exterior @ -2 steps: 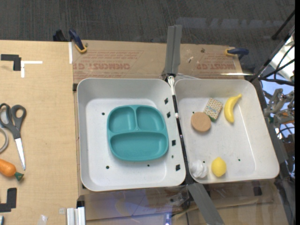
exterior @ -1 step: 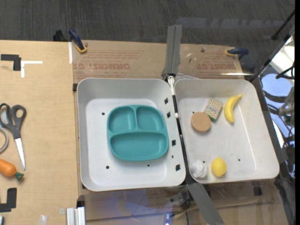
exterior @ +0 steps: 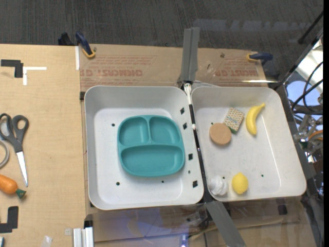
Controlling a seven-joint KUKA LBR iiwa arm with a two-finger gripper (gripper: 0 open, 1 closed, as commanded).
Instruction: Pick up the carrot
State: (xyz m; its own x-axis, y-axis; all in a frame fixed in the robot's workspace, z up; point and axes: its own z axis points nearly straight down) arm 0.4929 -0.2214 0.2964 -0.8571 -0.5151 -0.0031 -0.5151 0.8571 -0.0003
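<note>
Here's the table, and the carrot sits far out on the view's left edge. It lies on the bare wood, well apart from both bins, its green tip pointing toward the view's lower right. Just above it lie the scissors, grey handles up, blades pointing down toward the carrot.

Over to the left bin: a teal divided plate rests in the middle of it. The right bin is busier. A banana lies near the back, with a small patterned packet beside it, touching a round tan disc. Down at the front, a lemon sits just beside a small white object, too blurred to name.
</note>
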